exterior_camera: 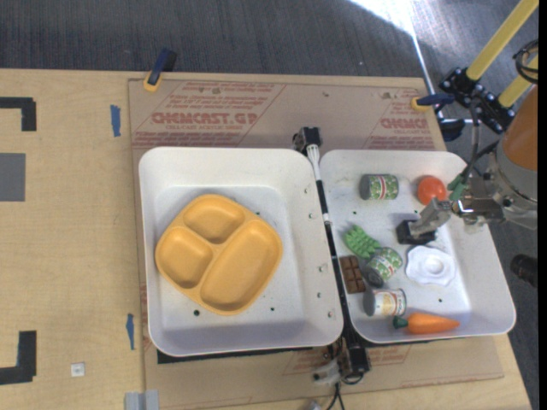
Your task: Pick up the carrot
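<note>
1. The carrot (430,322) lies flat at the near edge of the right bin (487,263), just right of a small jar (384,302).
2. The gripper (425,226) hovers farther back over the bin's middle, holding nothing; I cannot tell its finger spread.
3. The yellow divided plate (219,252) sits in the left bin (162,195).

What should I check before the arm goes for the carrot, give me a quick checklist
1. Carrot in plain sight, lying at the near edge of the right bin: ok.
2. Gripper over the carrot: not ok, it hangs further back, mid-bin.
3. Room around the carrot: not ok, a small jar sits close to its green end.
4. Fried egg lies between gripper and carrot: cannot tell if it blocks.
5. Fingers open: cannot tell.
</note>
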`<state>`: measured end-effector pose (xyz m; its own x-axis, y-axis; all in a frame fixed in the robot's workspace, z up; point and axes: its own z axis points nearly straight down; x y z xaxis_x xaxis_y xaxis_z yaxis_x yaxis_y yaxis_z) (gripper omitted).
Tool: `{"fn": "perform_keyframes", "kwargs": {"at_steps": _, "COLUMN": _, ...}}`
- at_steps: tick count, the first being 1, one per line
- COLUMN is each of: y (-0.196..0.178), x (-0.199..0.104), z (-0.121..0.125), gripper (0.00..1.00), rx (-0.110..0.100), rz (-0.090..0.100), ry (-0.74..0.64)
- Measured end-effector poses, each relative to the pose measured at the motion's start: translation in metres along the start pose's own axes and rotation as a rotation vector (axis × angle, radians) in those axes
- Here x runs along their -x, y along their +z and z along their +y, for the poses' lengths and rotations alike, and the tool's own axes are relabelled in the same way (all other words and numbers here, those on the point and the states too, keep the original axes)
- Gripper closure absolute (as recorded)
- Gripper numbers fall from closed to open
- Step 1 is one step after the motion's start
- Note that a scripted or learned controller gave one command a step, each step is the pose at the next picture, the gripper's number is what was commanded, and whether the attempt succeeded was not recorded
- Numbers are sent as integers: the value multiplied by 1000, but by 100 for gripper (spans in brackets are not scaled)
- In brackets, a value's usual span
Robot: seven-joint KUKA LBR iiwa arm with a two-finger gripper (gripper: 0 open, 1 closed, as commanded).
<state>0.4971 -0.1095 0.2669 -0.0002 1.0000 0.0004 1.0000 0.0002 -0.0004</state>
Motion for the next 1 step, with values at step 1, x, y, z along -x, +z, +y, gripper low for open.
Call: {"fn": "perform_keyframes", "kwargs": {"at_steps": 1, "y": 73, "x": -75, "z": -18, "gripper": 0, "rx": -3, "rz": 1, "ry": 271}}
